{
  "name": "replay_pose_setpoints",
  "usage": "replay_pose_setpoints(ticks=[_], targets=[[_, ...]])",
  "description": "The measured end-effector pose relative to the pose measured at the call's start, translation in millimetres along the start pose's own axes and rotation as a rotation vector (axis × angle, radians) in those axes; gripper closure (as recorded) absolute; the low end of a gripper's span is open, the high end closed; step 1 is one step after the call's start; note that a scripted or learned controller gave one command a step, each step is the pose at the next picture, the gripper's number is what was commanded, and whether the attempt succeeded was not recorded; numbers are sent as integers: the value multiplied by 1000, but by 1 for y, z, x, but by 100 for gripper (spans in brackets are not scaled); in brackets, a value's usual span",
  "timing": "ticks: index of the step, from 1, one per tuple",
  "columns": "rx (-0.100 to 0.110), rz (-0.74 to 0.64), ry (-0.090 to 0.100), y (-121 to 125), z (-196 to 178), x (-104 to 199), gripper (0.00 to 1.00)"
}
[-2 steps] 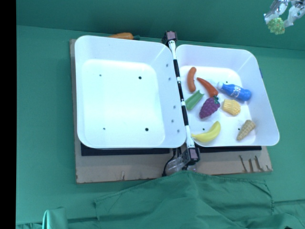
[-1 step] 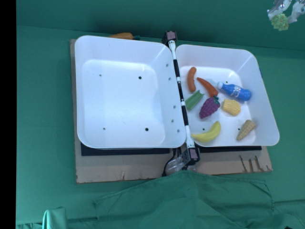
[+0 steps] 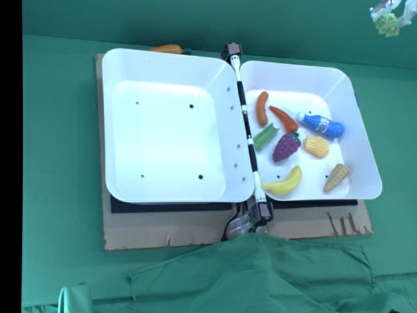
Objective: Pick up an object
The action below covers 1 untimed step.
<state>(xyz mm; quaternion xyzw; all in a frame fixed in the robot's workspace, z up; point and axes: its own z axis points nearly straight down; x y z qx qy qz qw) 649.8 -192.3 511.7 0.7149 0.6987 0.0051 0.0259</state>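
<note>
Gripper [image 3: 389, 12] sits high at the top right corner of the view, well above and behind the bins, its pale fingers pinching a small green leafy toy [image 3: 388, 25], something like broccoli or lettuce, which hangs between the fingertips, clear of everything below. Well down and to the left of the hand lies the right bin [image 3: 365, 168], white and shallow, holding the rest of the toy food: nearest the hand a blue bottle [image 3: 322, 125] on its side, just below it a yellow corn piece [image 3: 316, 147], and lower still an ice-cream cone [image 3: 336, 177] toward the bin's front right. Further from the hand sit a purple grape bunch [image 3: 286, 147], an orange carrot [image 3: 283, 119], a reddish sausage [image 3: 262, 107], a green pod [image 3: 265, 136] and a yellow banana [image 3: 283, 182] at the front. A black-and-white striped bar [image 3: 246, 126] runs between the two bins. Beyond it, farthest from the hand, the left bin [image 3: 117, 70] shows a bare white floor with a few dark dots; an orange item [image 3: 167, 48] peeks from behind its back rim. Both bins rest on a brown cardboard sheet [image 3: 163, 230] over a green cloth surface [image 3: 58, 142], with a rumpled green fabric fold [image 3: 260, 272] at the front and a green backdrop [image 3: 195, 5] behind.
</note>
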Motion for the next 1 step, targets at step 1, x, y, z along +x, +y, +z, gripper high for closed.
replay_pose_setpoints(ticks=[1], targets=[[-6, 3, -4, 0, -14, -1, 100]])
